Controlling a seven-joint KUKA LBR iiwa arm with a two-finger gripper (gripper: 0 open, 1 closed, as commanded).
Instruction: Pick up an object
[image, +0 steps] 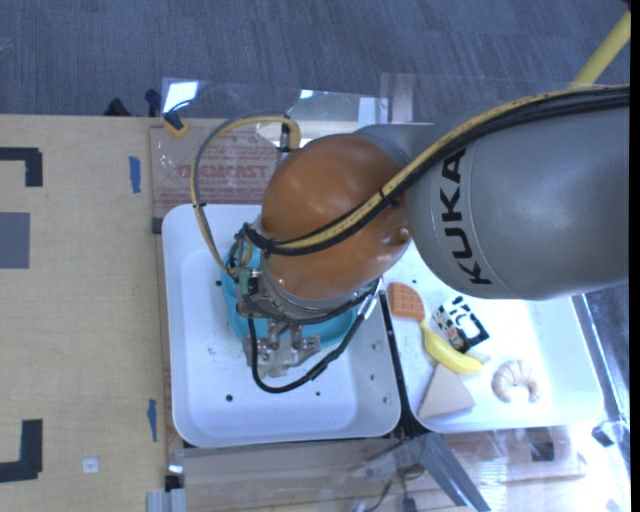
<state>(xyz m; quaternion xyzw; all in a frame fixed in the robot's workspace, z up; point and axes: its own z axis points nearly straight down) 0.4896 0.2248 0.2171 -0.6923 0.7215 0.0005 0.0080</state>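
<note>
While the arm (480, 200) reaches in from three o'clock, you have the gripper (283, 350) low inside the left bin (190, 400), near the bin's centre and over its bare white floor. From above, the orange band (325, 215) and the wrist cover most of what lies underneath. A teal shape (243, 295) peeks out at the wrist's nine o'clock side, but you cannot tell whether that is part of the tool or an object lying in the bin. You also cannot tell how the hand is set or whether anything is in it, so count no grasp as made.

The candidates you can see clearly sit in the right bin (560, 400), at about three o'clock from the gripper: a waffle-like piece (405, 300) near the divider, a black-and-white item (460, 322) beside a banana (452, 355), a beige wedge (447, 393) at the bin's six o'clock edge, and a pale curled piece (516, 380) further right. All rest on the bin floor, untouched.

By my reading, the descent is done; the closing, lift and proof of a hold are left.
</note>
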